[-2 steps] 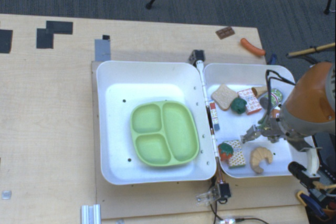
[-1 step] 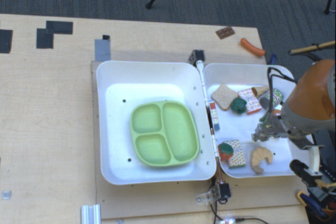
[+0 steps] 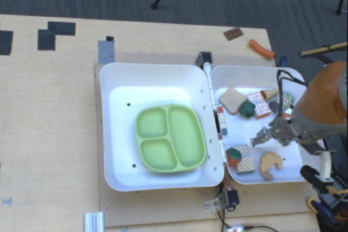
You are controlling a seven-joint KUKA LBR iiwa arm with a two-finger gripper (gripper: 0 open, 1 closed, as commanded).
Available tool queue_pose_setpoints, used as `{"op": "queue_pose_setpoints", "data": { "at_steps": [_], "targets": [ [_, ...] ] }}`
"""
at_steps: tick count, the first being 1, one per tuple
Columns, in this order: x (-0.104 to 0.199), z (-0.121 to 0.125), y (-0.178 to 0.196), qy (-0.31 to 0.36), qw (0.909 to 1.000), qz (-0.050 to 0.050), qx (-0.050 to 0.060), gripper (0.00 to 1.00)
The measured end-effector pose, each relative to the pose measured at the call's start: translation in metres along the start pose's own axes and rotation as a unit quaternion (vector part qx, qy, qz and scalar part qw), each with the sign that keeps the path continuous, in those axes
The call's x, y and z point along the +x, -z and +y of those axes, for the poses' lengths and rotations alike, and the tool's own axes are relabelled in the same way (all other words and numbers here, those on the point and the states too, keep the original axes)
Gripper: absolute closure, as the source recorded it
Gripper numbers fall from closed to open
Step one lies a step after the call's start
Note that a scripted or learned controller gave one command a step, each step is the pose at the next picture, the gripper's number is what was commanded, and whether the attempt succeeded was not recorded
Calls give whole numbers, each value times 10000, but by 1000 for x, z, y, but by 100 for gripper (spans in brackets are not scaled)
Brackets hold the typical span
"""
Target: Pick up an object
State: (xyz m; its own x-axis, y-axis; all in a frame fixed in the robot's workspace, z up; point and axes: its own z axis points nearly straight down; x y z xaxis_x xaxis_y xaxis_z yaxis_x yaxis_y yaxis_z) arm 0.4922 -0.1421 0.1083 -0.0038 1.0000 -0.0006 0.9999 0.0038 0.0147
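Pale wood bench [image 3: 49,117] w/ two white bins [image 3: 117,117] side by side, orange carrot-like toy [image 3: 262,49], brown chip [image 3: 233,33].

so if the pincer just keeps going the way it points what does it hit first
The pincer points toward the view's left, over the right bin. Straight on, it would likely first meet the small patterned packet beside the red-and-green toy, or bare bin floor; depth is unclear from above.

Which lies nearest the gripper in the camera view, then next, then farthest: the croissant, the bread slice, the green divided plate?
From the gripper:
1. Croissant, just below it in the right bin.
2. Bread slice, up-left in the same bin.
3. Green divided plate, in the left bin.
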Motion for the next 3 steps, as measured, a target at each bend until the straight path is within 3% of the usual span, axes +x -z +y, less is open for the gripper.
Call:
{"op": "queue_pose_setpoints", "data": {
  "at_steps": [1, 2, 3],
  "targets": [
    [0, 2, 11, 4, 10000, 2, -15, 100],
    [1, 2, 10, 6, 10000, 1, -15, 0],
    [46, -3, -22, -5, 10000, -8, 34, 0]
  ]
}}
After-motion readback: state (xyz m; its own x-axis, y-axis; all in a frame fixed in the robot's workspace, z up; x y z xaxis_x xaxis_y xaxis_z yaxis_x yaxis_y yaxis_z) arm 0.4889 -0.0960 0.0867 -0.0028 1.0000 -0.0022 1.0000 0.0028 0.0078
